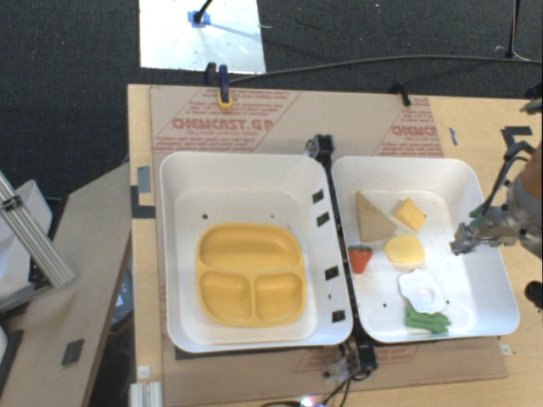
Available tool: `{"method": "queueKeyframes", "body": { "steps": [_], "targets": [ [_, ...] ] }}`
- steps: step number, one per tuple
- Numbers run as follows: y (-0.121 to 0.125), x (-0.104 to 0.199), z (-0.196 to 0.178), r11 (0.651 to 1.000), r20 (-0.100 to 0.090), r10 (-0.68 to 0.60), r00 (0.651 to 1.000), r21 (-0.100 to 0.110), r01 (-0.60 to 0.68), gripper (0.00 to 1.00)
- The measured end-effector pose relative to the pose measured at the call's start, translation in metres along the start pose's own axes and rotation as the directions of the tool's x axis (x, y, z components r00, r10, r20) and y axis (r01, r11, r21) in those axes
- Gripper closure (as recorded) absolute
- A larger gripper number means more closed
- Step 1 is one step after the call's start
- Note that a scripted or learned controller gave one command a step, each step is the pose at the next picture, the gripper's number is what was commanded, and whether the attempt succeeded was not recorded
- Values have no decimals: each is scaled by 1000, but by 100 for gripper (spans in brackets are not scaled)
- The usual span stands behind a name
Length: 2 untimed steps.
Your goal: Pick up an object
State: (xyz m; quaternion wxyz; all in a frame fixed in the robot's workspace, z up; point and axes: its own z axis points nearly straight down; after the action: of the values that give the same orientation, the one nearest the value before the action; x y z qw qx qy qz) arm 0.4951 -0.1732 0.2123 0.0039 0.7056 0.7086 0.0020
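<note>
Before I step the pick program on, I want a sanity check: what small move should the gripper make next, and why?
Probably ease left toward the yellow round piece: the gripper sits at the right bin's right side with nothing between its fingers, and that piece looks nearest.

Two shallow white bins side by side: left bin [182,227] holding yellow three-compartment plastic tray [250,273]; right bin [488,299] holding tan wedge [372,219], yellow cube [411,214], yellow disc [405,250], red strawberry [360,259], white fried egg [422,292], green leafy piece [427,320]. Grey gripper [465,239] above right bin's right side.

Yellow divided tray [250,274] in white left bin [182,227]. Nearer the gripper [465,237]: tan wedge [372,219], yellow block [411,214], pale yellow disc [405,251]. Red strawberry [360,259], white fried egg [422,291], green piece [427,320].
</note>
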Motion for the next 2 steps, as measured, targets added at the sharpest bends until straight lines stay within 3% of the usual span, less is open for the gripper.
{"method": "queueKeyframes", "body": {
  "steps": [1,2],
  "targets": [
    [7,2,-64,1000,0,-1,1000,-1,1,100],
    [8,1,-86,1000,-1,-1,1000,3,1,100]
  ]
}}
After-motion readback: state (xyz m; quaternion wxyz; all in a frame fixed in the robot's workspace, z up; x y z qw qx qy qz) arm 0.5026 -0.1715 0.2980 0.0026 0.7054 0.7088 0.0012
